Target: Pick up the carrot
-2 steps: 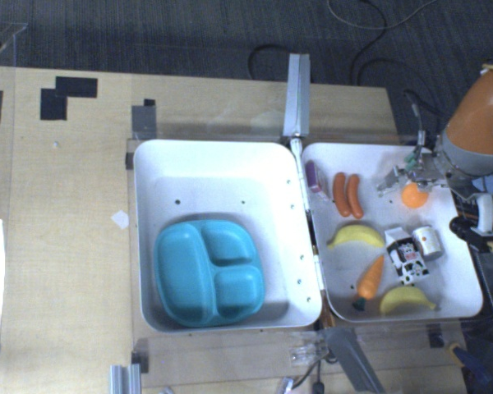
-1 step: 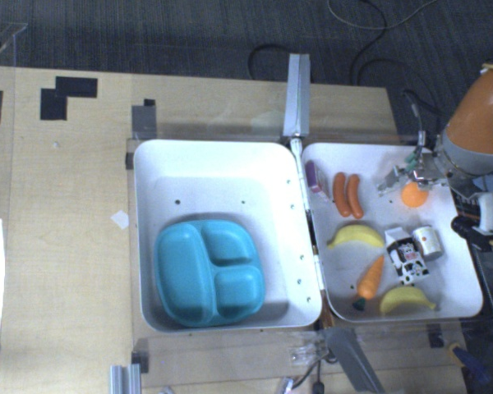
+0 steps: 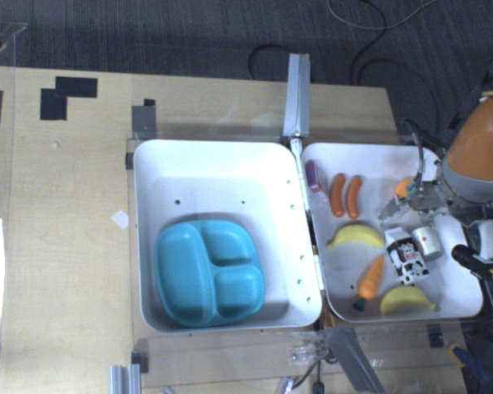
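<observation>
Carrot (image 3: 370, 277): we see it in the right bin (image 3: 468, 298) — between two bananas.
Tool (image 3: 409, 255): beside the carrot — grip unclear.

Two white bins (image 3: 148, 220) side by side, one blue divided tray (image 3: 208, 271) in the left bin, two sausages (image 3: 346, 196), two bananas (image 3: 356, 236), one carrot (image 3: 370, 278), one purple item (image 3: 311, 173) at the right bin's far-left wall

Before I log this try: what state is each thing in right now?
carrot: lying loose in the right bin, not held
gripper: beside the carrot
two bananas: lying flat
two sausages: side by side
blue tray: in the left bin, compartments bare
</observation>
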Controlling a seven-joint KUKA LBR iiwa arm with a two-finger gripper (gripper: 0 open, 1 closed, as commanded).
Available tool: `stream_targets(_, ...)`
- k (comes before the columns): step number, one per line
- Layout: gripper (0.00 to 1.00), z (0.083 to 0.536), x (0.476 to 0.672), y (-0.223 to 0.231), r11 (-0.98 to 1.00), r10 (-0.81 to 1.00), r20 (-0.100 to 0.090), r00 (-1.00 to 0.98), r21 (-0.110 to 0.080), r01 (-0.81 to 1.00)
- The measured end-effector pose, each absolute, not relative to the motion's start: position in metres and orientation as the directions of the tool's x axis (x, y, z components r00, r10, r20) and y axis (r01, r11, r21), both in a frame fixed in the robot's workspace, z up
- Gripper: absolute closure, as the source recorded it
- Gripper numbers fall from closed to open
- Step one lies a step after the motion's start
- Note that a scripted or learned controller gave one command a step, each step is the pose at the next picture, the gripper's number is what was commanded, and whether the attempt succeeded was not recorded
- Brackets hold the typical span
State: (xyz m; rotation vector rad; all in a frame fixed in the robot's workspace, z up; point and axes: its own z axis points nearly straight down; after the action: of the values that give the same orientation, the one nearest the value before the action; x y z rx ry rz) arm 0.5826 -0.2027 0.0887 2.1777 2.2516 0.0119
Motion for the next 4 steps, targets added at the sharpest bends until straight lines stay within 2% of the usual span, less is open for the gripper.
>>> stream_targets(1,1.0,0.101,0.585,-0.202,0.036,0.999,-0.002,-0.036,0.018,0.999)
stream_targets(2,1.0,0.088,0.627,-0.156,-0.091,0.996,-0.001,0.091,0.01,0.996)
stream_targets(3,0.0,0.088,0.626,-0.157,-0.091,0.996,-0.001,0.091,0.009,0.996)
stream_targets(4,1.0,0.101,0.629,-0.155,-0.084,0.996,-0.001,0.084,0.016,0.996)
